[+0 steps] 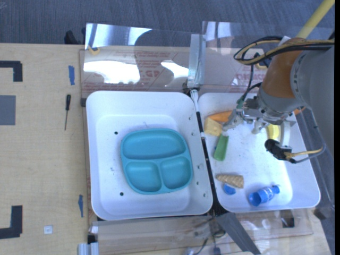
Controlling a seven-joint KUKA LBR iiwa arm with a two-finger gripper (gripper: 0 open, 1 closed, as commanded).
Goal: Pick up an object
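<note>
Your candidates lie in the right bin [305,187]. A green block [221,147] rests near the bin's left wall, roughly upright in the view. At its 12 o'clock sits a yellow wedge [213,127], touching an orange piece [223,116] just beyond it. At the block's 6 o'clock you see a tan cone [230,180] lying on its side, with a small blue cap [229,189] right against its lower edge. At 4 o'clock from the cone lies a blue bottle [263,194], tipped over near the bin's front wall. A yellow item [273,132] shows at 3 o'clock from the block, partly hidden under the arm.

Your hand [245,113] hangs over the bin's far end, just at 3 o'clock from the orange piece. You cannot tell how wide it stands, nor whether it touches anything.

In the left bin [101,110], at 9 o'clock from the block, a teal divided plate [156,160] lies flat. Both bins sit on the counter [37,169].
</note>
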